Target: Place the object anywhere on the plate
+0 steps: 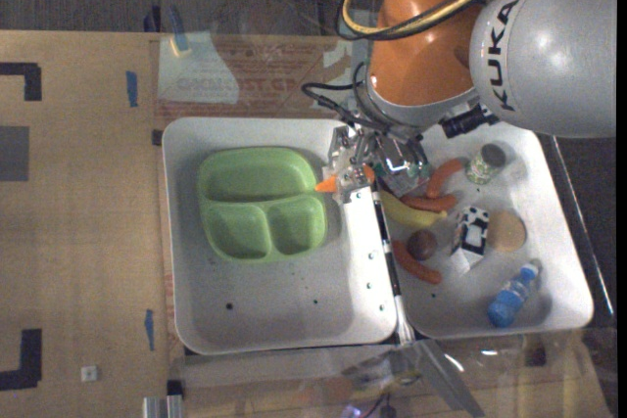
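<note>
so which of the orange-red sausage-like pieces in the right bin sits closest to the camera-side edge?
The orange piece below the dark round fruit; the other two lie higher up, near the pincer.

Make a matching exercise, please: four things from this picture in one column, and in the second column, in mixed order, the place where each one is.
Things:
1. green plate
2. blue bottle
3. small orange piece
4. gripper

Places:
A. near the front right corner of the right bin
B. at the plate's right edge, just below the gripper
C. in the upper half of the left bin
D. above the divide between the two bins

Pairs: 1-C, 2-A, 3-B, 4-D
</note>
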You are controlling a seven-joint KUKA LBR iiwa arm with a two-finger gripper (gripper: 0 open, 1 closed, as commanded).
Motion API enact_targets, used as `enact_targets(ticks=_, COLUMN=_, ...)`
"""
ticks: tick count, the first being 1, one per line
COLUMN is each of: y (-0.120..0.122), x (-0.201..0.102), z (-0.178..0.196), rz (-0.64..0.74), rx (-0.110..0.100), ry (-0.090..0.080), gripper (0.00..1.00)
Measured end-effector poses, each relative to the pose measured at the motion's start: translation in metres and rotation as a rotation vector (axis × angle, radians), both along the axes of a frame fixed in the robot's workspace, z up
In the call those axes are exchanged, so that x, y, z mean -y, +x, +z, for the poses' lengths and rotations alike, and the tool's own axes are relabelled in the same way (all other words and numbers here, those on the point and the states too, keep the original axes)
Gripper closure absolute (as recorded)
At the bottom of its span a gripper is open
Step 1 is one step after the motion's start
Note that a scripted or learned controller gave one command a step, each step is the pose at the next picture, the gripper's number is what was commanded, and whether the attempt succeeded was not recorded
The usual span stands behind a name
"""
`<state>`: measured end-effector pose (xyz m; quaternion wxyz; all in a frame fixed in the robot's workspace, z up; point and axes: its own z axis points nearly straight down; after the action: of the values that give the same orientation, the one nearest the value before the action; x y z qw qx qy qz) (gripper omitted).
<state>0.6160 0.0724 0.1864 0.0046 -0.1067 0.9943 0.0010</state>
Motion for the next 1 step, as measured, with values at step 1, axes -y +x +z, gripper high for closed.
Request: enact_targets(ticks=1, y=0.0038, x=-0.093, z=0.0165, rz=0.312, rx=0.002, ry=-0.001, gripper=1.0)
